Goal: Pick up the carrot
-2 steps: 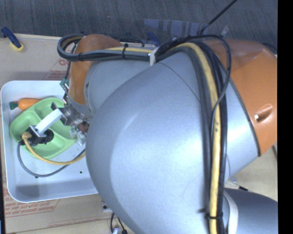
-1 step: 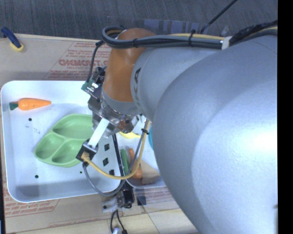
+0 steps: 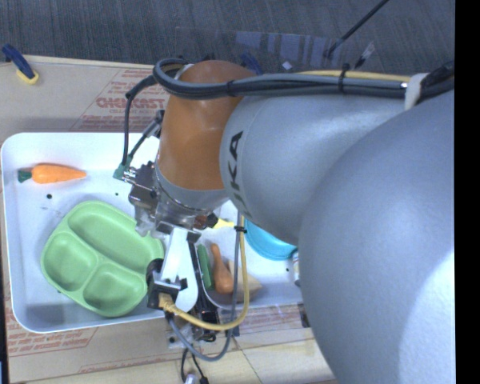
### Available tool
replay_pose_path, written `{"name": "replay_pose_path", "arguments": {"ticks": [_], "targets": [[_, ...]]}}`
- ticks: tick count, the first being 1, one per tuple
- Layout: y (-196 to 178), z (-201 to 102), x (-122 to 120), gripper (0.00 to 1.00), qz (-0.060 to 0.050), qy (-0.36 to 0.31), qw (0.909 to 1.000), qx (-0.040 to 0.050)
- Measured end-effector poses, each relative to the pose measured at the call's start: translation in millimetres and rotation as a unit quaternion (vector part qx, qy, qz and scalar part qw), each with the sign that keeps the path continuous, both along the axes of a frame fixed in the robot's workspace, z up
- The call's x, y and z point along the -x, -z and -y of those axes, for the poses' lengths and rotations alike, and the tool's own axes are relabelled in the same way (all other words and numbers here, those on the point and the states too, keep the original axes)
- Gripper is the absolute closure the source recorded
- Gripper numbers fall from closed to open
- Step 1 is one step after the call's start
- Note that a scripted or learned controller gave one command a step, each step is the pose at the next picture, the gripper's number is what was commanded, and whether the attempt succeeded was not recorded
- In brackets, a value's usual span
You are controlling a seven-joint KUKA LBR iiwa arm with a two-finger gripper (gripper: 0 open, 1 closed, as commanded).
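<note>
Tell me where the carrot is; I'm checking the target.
The carrot lies in the left bin's upper-left corner, above the green divided plate.

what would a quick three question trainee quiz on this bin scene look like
1. True or false: the orange carrot with a green top lies inside the green divided plastic plate.
2. Multiple choice: where does the carrot lie in the shallow white bin? A) far left corner, beyond the plate B) under the grey arm's orange band C) on the brown bench outside the bin
3. Fill in: the green plate has ___ compartments.

Key:
1. False; it lies on the bin floor, apart from the plate.
2. A
3. three
</note>
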State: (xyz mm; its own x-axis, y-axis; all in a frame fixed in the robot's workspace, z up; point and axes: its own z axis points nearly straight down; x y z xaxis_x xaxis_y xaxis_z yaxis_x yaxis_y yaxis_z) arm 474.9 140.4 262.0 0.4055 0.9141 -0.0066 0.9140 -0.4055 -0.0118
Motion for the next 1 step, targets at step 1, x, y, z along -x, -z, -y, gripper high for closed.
{"name": "replay_pose_path", "arguments": {"ticks": [1], "targets": [[7.4,-0.2,0.0,1.00,-0.001,-0.299,0.9543,-0.0023]]}}
